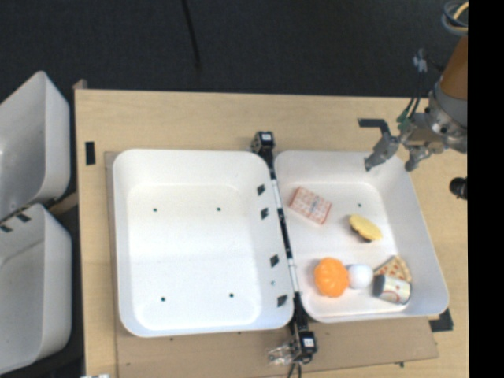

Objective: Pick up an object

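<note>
Poised over the far right corner of the right bin (409, 211), gripper (391, 157) with fingers spread apart and nothing between them. Nearest pick: yellow piece (365, 227), lying toward the camera and slightly left of the fingertips, long axis running roughly left to right across the bin. Counted in that bin: one pink patterned packet (310, 205), one yellow piece, one orange ball (331, 277), one small white ball (360, 276) touching the orange one, one cup (392, 289) on its side with a patterned wedge (394, 268) just behind it. Left bin (126, 211) alongside, two bins in all
</note>
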Available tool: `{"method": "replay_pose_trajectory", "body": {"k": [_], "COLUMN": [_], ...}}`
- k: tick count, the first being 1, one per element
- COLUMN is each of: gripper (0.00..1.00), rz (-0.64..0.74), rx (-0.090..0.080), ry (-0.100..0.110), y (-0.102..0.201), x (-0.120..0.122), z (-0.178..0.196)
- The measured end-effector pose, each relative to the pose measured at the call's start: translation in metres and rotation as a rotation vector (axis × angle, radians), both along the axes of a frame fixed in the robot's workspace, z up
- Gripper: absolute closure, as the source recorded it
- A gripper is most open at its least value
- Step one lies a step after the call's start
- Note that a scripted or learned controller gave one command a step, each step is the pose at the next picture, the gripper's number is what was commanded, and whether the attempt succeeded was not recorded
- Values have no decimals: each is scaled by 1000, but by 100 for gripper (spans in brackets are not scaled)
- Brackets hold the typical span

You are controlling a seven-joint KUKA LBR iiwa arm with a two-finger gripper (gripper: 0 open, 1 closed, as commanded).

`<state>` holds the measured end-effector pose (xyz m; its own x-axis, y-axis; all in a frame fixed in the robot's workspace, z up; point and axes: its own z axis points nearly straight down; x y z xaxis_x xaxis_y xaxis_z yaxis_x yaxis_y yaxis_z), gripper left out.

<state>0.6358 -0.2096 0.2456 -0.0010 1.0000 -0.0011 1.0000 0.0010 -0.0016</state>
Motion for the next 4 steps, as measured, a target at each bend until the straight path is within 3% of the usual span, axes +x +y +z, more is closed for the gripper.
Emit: {"method": "replay_pose_trajectory", "body": {"k": [1, 2, 3, 4], "gripper": [0, 0, 100, 100], "rz": [-2, -3, -6, -3], "rx": [3, 4, 2, 2], "ry": [10, 9, 1, 3], "y": [1, 13, 10, 6], "x": [-28, -108, -103, -149], "z": [-114, -149, -139, -147]}}
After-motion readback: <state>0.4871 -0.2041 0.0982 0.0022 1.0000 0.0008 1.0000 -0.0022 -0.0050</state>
